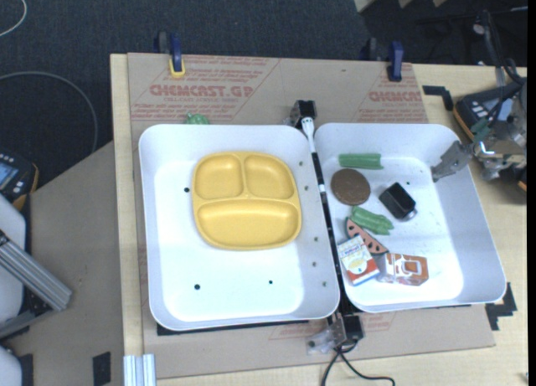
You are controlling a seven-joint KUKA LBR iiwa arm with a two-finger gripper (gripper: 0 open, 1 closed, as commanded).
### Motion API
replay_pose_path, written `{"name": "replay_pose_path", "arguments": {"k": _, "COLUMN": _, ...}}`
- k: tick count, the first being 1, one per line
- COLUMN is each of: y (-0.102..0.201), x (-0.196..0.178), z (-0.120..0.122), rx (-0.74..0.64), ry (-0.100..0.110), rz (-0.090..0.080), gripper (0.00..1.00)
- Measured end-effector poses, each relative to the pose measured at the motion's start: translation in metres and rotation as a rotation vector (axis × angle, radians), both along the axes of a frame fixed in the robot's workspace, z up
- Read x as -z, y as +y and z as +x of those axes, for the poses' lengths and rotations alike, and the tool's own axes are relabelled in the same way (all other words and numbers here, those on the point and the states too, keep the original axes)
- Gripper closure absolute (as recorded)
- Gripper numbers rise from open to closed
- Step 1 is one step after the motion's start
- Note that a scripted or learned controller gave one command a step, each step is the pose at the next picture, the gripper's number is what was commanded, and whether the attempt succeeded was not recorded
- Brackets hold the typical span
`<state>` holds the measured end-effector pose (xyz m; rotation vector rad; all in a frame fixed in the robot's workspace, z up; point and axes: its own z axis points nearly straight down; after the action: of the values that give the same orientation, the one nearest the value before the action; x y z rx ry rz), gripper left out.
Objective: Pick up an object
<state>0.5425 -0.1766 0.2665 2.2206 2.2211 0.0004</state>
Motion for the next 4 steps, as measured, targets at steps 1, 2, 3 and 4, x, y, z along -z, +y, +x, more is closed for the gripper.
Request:
{"name": "replay_pose_path", "arguments": {"k": 1, "y": 0.0, "x": -0.011, "z": 0.001, "rx": -0.001, "ry": -0.003, "rz": -0.001, "gripper": 1.0}}
{"name": "replay_pose_path", "arguments": {"k": 2, "y": 0.073, "x": -0.032, "z": -0.043, "rx": -0.005, "ry": 0.005, "rz": 0.004, "gripper": 1.0}}
{"name": "replay_pose_path", "arguments": {"k": 3, "y": 0.134, "x": -0.219, "z": -0.063, "rx": -0.007, "ry": -0.02, "rz": 0.001, "gripper": 1.0}}
{"name": "replay_pose_path", "arguments": {"k": 4, "y": 0.056, "x": -0.271, "z": -0.063, "rx": 0.003, "ry": -0.006, "rz": -0.002, "gripper": 1.0}}
